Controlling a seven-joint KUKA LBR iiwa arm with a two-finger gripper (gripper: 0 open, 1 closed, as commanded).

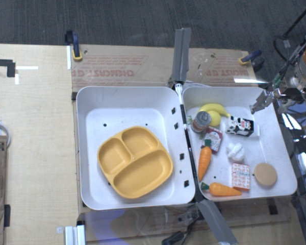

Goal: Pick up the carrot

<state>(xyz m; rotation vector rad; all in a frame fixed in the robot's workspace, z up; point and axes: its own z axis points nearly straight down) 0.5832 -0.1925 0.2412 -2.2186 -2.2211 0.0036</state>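
Two orange carrots lie in the right bin [288, 152]. One carrot [204, 162] points along the bin's left wall, its green top toward the red packet. The other carrot [224, 190] rests along the front wall, green end to the left. My gripper [260, 103] hovers over the bin's far right corner, well away from both carrots, just right of the cow-patterned carton [241, 126]. Nothing is seen in its grasp.
The right bin also holds a banana [215, 109], a small can [201, 120], a red packet [213, 138], a white lump [235, 150], a pink box [240, 176] and a tan disc [265, 174]. A yellow divided plate [135, 161] sits in the left bin [86, 137].
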